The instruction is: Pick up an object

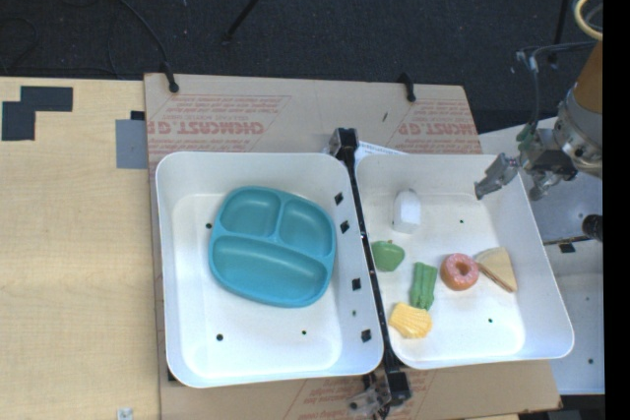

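In the right bin (532,310), a yellow toy (410,321) is seen nearest its front edge, by the left wall. Just behind it are found a green toy (423,284), a pink doughnut (459,271) and a tan wedge (498,269), the wedge touching the doughnut. A green pepper (388,256) and a white piece (407,209) are placed farther back. A blue divided plate (273,245) is held in the left bin (187,330). The gripper (520,174) is poised over the right bin's far right corner, fingers spread apart, nothing between them.
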Controlling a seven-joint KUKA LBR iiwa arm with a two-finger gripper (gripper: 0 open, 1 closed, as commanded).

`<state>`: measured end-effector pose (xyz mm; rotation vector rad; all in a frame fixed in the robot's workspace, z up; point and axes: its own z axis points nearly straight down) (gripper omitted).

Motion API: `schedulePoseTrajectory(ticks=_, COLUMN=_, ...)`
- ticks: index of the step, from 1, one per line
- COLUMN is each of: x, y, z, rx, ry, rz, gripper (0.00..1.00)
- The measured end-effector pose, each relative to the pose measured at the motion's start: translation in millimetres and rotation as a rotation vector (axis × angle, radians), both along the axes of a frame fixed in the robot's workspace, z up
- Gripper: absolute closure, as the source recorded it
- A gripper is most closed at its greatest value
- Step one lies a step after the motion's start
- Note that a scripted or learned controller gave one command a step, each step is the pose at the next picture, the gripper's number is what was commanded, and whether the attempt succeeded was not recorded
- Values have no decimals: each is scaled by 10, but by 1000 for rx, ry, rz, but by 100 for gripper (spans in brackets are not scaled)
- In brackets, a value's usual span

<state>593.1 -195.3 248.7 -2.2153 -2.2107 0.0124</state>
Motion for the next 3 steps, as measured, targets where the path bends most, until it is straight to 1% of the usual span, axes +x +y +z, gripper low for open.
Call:
schedulePoseTrajectory(ticks=1, x=23, y=3, z=71, rx=-2, ry=-11, rz=2, gripper=0)
schedulePoseTrajectory(ticks=2, x=-43, y=0, z=-557, rx=-1, ry=-6, rz=2, gripper=0)
schedulePoseTrajectory(ticks=3, x=-97, y=-69, z=-1039, rx=-1, ry=-6, rz=2, gripper=0)
